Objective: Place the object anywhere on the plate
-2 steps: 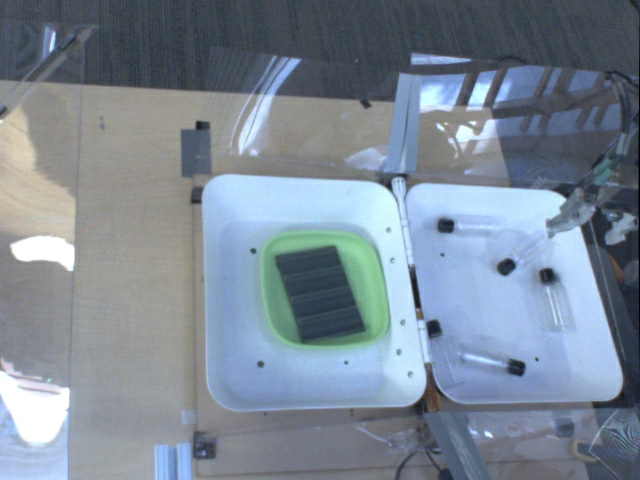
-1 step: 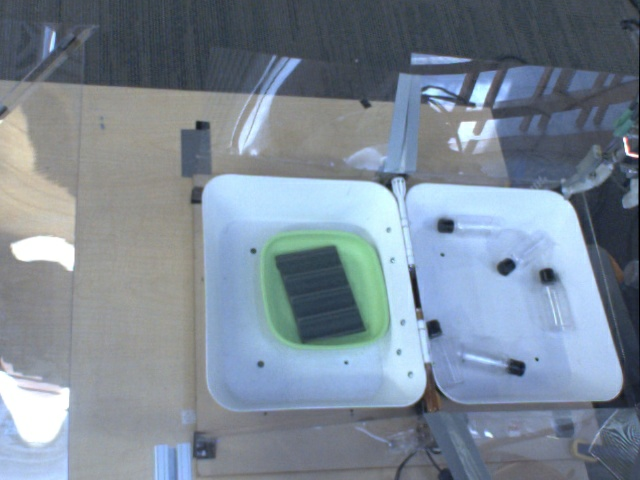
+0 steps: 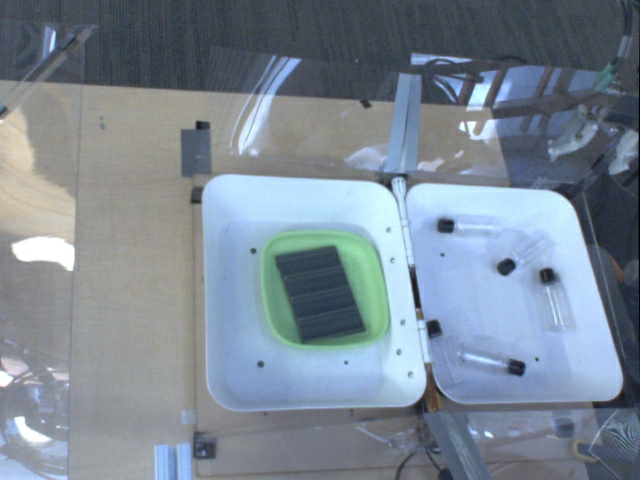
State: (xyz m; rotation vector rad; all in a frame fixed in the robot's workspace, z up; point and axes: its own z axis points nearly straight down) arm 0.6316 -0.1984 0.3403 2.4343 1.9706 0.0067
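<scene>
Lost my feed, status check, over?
Dark ridged block already lying on green plate, left bin. Capped clear tubes loose in right bin.

Bright, soft focus, glare on bench [image 3: 40, 253]

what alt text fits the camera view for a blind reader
A dark ribbed block lies on a green plate in the left white bin. The right white bin holds several clear vials with black caps.
</scene>
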